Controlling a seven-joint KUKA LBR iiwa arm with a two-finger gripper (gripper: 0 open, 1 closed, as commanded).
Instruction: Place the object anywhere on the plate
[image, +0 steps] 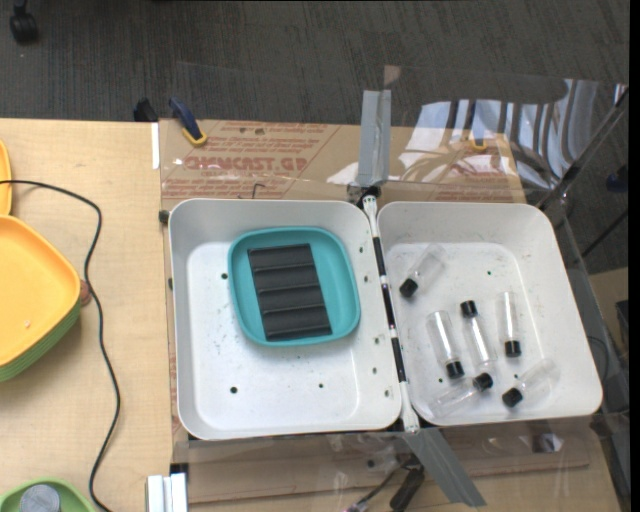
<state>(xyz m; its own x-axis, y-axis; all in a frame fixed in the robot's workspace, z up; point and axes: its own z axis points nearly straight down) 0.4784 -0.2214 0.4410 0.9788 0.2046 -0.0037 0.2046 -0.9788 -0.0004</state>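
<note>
A teal square plate (345, 290) lies in the left white bin (280, 400), toward its back. A dark ribbed block (288, 290) rests on the middle of the plate. The right white bin (560, 300) holds several clear plastic tubes with black caps, such as one (446, 346) near the centre, one (511, 324) further right and one (421, 271) near the back left.
A yellow dish (30, 300) sits on the wooden bench at the far left, with a black cable (100, 330) running beside it. Flat cardboard (260, 160) lies behind the bins. A grey upright post (375, 135) stands behind the seam between the bins.
</note>
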